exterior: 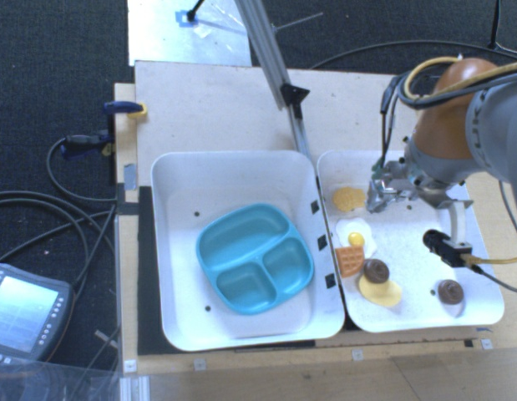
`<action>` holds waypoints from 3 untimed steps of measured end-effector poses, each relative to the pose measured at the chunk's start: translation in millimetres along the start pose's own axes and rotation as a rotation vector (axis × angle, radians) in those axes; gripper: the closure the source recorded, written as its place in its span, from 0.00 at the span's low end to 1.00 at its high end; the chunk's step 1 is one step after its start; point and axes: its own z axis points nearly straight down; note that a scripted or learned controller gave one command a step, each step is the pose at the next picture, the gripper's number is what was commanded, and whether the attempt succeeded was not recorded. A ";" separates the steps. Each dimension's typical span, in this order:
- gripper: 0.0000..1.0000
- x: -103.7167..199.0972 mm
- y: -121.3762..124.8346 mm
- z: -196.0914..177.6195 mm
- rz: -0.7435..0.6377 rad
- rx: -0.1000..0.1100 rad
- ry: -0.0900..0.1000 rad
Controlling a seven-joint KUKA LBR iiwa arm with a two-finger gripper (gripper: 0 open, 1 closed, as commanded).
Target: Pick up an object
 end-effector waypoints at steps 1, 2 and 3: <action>1.00 -3.1 -1.1 -44.5 -0.004 0.000 0.000; 1.00 -3.6 1.2 -88.2 -0.006 0.000 0.000; 1.00 52.2 27.7 -90.1 -0.012 0.001 0.003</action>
